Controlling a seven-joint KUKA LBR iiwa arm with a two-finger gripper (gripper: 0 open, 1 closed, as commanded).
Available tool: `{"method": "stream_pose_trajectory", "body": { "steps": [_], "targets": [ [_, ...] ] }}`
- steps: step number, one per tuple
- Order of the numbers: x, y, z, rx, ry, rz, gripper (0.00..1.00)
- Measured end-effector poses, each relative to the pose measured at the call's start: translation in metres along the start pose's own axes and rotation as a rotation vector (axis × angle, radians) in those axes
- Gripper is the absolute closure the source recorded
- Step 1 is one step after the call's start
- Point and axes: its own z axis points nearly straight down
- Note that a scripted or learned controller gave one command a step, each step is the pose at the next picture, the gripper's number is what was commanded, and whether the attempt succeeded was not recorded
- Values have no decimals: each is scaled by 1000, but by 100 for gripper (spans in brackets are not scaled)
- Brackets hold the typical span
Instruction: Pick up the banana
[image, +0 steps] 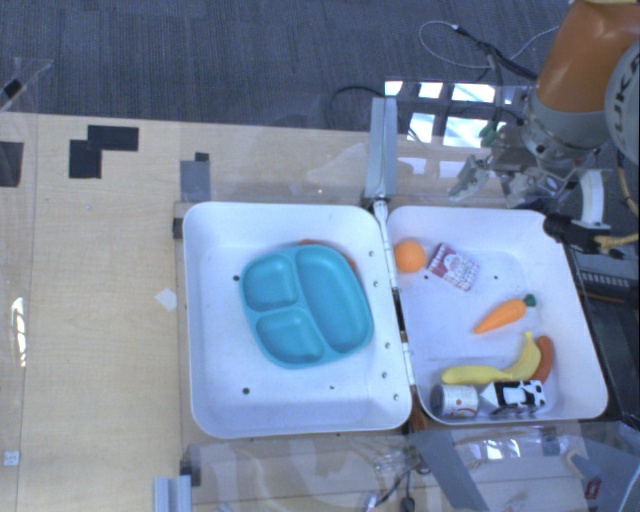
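Two shallow white bins sit side by side on the bench, the left bin (205, 330) and the right bin (580, 330) meeting at a shared centre wall. My claw (510, 172) hangs above the far rim of the right bin, beyond its contents, under the orange band of my arm (580, 50). Whether the claw is wide or narrow I cannot tell; the metal parts there blur together, and nothing can be seen gripped. The banana (497, 368) lies in the right bin near its front edge, curved, with its upper tip rising toward a red-brown sausage-like item (545, 357) just beside it. Directly in front of the banana rest a small can (460, 400) on its side and a black-and-white toy (520, 396), both close against it. A carrot (501, 314) lies near mid-bin, apart from the banana. An orange ball (408, 256) sits at the centre wall, with a small red-and-white packet (452, 267) beside it. The left bin holds a blue divided plate (303, 305), tilted, with something reddish showing at its far edge.
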Motion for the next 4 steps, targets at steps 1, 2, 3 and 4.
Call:
{"method": "stream_pose_trajectory", "body": {
  "steps": [1,2,3,4],
  "targets": [
    [-18,-65,92,1,0,-10,0],
    [-82,-131,151,1,-1,27,0],
    [-109,-93,124,-2,-1,-72,0],
    [-118,-170,181,4,5,149,0]
  ]
}}
